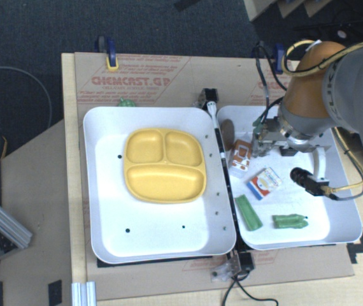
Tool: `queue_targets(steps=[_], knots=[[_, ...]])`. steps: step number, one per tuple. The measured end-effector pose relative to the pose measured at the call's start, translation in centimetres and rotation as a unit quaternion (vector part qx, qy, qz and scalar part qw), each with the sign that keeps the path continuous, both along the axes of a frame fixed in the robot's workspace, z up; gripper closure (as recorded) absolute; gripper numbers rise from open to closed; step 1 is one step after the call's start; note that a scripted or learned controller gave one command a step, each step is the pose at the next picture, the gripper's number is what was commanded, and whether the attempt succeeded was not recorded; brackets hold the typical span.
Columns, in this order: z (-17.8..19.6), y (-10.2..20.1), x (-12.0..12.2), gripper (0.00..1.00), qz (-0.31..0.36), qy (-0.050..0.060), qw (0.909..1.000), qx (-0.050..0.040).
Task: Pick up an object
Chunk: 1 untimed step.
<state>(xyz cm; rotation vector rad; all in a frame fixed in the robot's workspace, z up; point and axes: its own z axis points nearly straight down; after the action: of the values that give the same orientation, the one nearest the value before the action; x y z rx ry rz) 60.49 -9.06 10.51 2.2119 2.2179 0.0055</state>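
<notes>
Two shallow white plastic bins sit side by side on the bench: the left bin (pixel 105 190) and the right bin (pixel 341 225).

The left bin carries one thing: one yellow plastic plate with three compartments (pixel 165 165), near its far edge.

The right bin carries five loose things. Two are green: one flat green bar (pixel 248 212) by its near-left corner and one green bottle-shaped piece lying on its side (pixel 290 220) along its near edge. Two are small printed packets: one orange-and-white (pixel 240 157) by its left edge, one red, white and blue (pixel 264 183) toward the middle. One dark brown oval object (pixel 227 131) lies near the far-left corner.
</notes>
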Motion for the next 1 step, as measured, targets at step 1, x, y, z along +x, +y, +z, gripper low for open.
queue_targets(steps=[1], knots=[[8.48, 4.47, -6.66, 1.00, 0.000, 0.004, 1.0000, 0.0036]])
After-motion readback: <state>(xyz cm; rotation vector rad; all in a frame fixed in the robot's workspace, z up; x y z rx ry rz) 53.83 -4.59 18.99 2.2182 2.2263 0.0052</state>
